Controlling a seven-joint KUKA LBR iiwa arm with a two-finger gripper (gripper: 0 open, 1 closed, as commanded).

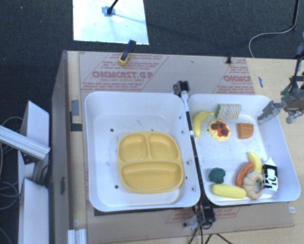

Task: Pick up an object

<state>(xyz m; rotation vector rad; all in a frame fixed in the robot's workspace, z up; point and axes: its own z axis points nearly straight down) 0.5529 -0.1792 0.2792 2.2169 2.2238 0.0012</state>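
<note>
Two white bins (142, 101) are set side by side; the gripper (279, 113) is held over the right bin's far right edge, jaw state not discernible.

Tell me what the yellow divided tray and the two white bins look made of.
Yellow three-compartment tray: looks like moulded plastic, matte to satin, with uniform colour and soft rounded ridges. Left white bin and right white bin: probably thin formed plastic, smooth with a slight sheen, rounded corners and shallow curved walls. Painted metal cannot be ruled out.

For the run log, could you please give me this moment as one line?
gripper: at right bin's right edge, holding nothing visible | toy food: in right bin | yellow tray: in left bin
</note>
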